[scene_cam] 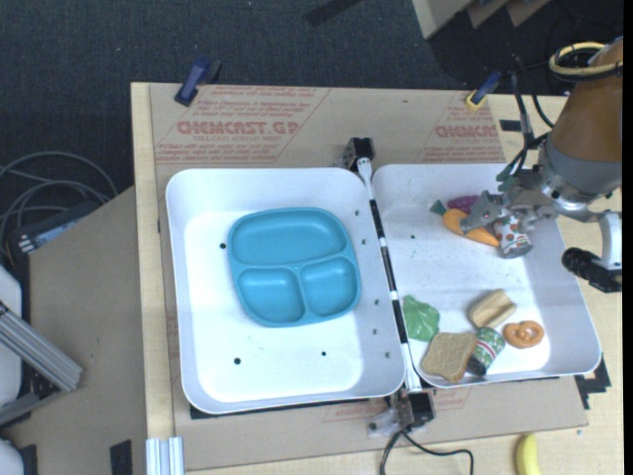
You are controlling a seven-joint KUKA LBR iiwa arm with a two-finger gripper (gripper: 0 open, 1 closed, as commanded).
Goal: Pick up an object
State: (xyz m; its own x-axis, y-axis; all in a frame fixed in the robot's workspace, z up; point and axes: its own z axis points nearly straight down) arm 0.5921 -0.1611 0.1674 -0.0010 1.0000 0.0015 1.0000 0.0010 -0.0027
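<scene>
Orange carrot (482,235) just beside tool (504,228)

The bench (247,127) bears two white bins: left bin (198,364), right bin (564,315).

tray (293,277) in left bin (198,265)

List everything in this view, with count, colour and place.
Bins: two, white, side by side on the bench.
Divided plate: one, blue, in the left bin.
Carrot: one, orange, upper right bin, under the end effector.
Purple item: one, beside the carrot.
Leaf: one, green, right bin's left edge.
Bread slice: one, brown, lower right bin.
Bread roll: one, tan, right bin.
Donut: one, orange, right bin.
Bottle: one, green, beside the bread slice.
End effector: one, grey, over the upper right bin.
</scene>
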